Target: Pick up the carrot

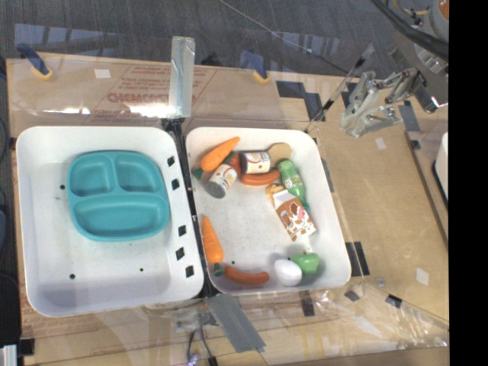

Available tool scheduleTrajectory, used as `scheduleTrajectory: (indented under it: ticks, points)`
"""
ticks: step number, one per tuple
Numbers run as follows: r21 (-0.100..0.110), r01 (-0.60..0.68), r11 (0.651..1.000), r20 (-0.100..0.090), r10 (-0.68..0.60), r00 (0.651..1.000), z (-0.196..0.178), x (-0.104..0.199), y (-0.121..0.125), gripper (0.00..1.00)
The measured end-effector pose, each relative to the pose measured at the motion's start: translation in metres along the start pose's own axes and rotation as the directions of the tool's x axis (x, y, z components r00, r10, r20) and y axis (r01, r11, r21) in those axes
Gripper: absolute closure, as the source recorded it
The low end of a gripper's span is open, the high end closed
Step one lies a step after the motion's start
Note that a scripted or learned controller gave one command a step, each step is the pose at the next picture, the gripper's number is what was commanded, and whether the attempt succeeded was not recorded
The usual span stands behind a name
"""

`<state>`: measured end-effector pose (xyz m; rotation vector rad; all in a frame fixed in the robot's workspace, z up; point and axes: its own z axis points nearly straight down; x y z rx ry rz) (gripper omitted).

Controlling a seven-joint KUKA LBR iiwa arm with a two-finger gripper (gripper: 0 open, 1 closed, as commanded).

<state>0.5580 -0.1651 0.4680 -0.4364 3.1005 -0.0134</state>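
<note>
Two orange carrots lie in the right bin [330,204]. One carrot [218,152] rests tilted at the bin's back left, beside a small can [223,178]. A second carrot [211,240] lies along the left wall, its green end pointing to the front. My gripper [363,125] hangs outside the bin, above the bench past its back right corner, well away from both carrots. Its fingers stand apart, open, with nothing between them.
The right bin also holds a small jar [257,162], a sausage [261,178], a green bottle [290,178], a printed carton [293,213], a white egg [287,271], a green pepper [308,263] and a red chili [244,275]. A teal divided plate [117,194] sits in the left bin [46,280].
</note>
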Motion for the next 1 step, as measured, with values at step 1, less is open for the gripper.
scheduleTrajectory:
  ticks: [1]
  points:
    - [-0.009,0.206,0.978,-0.005,-0.206,0.979,-0.0242,-0.0200,-0.0530,1.00]
